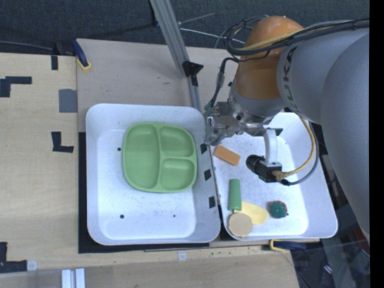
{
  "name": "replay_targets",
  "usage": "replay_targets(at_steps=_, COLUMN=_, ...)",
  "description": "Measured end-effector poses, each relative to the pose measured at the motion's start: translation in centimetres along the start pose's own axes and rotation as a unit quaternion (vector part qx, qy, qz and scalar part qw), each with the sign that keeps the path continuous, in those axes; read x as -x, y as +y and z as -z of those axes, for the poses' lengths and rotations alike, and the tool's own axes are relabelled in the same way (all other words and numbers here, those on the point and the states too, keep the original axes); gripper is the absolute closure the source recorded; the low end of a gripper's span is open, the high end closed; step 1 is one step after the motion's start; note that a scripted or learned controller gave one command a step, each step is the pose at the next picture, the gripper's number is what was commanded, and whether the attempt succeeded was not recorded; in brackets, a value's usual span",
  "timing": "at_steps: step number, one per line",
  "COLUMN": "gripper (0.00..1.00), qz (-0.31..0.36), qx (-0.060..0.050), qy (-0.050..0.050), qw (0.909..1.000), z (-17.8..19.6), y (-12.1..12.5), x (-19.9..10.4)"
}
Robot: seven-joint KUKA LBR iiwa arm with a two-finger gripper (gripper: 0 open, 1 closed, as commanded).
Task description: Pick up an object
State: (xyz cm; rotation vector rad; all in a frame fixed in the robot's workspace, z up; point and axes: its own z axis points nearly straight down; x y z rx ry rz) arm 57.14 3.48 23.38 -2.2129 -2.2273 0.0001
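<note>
My gripper (214,134) hangs over the back left corner of the right bin (312,221), close to the wall between the two bins. An orange block (227,155) lies just in front of it and slightly to the right, apart from it. Further forward in that bin lie a green cylinder (234,194), a flat yellow piece (257,212), a tan round disc (241,224) and a small teal and red ball (277,209). I see nothing held in the gripper.
A green divided plate (160,158) lies in the left bin (102,179). A black fitting on a yellow cable (263,167) hangs from the arm over the right bin. A slanted metal pole (171,29) stands behind the bins.
</note>
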Motion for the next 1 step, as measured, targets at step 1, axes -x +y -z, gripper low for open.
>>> replay_targets(at_steps=1, gripper=1.00, qz=0.001, qx=0.000, qy=0.000, qw=1.0000, z=0.44, y=-0.93, x=-5.24)
